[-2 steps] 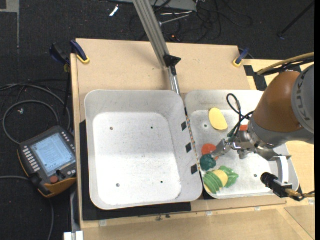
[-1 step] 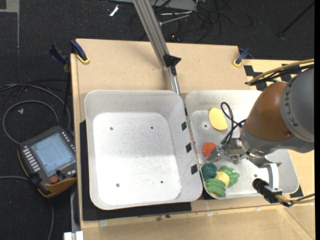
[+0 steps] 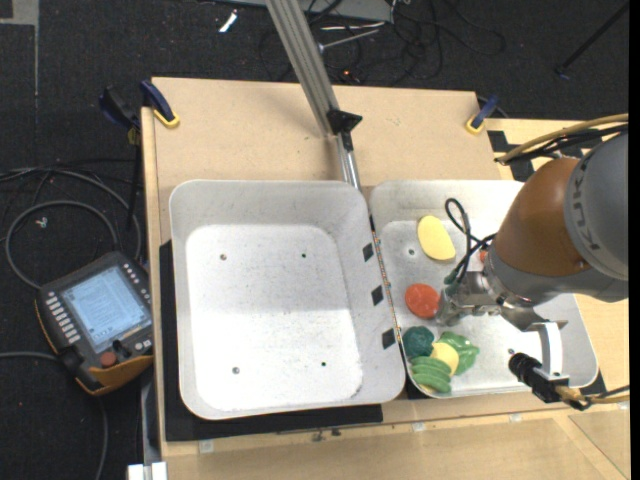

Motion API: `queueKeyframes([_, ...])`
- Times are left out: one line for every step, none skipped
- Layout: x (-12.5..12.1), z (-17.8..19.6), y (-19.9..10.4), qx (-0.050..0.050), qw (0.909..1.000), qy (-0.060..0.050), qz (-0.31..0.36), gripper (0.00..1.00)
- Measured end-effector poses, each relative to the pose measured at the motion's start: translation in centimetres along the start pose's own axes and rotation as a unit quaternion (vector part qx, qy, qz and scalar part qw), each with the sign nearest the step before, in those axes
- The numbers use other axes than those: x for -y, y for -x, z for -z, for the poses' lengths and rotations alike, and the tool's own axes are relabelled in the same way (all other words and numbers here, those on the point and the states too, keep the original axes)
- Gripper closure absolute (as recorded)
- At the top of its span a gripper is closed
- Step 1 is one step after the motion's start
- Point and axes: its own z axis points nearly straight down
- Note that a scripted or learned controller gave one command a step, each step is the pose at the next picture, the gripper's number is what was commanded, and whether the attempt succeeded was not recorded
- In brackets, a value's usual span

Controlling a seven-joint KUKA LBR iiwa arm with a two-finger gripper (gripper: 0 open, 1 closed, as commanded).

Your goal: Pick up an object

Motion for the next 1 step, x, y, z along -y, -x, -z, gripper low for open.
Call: queueKeyframes([-0.31,6.32,-0.12,0.001,1.0,0.001,0.002,1.0])
